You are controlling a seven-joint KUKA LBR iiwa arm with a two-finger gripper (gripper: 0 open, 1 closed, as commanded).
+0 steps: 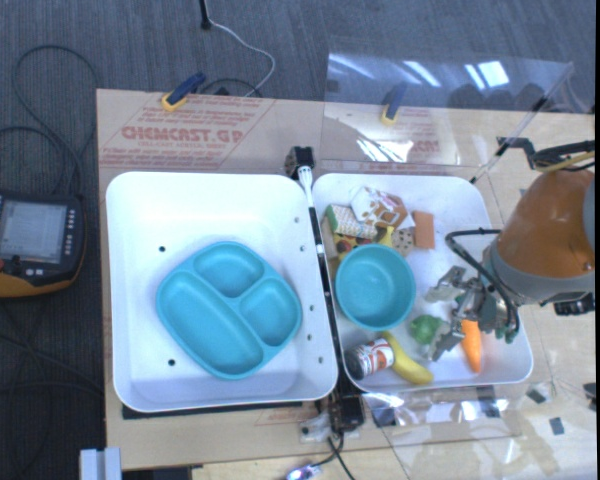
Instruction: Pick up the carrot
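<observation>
The orange carrot [471, 346] lies near the right bin's front right corner, pointing toward the front wall. My gripper [447, 319] hangs low over the right bin [500, 368], just left of the carrot. It is open, with one finger [445, 290] toward the blue bowl and the other finger [448, 345] close beside the carrot's left side. Nothing sits between the fingers. A green vegetable [424, 327] lies just left of the gripper.
A blue bowl [376, 285] stands mid-bin. A banana [411, 365] and a small can [371, 357] lie at the front. Several food boxes [375, 216] crowd the back. The left bin [140, 208] holds a blue divided plate [228, 308].
</observation>
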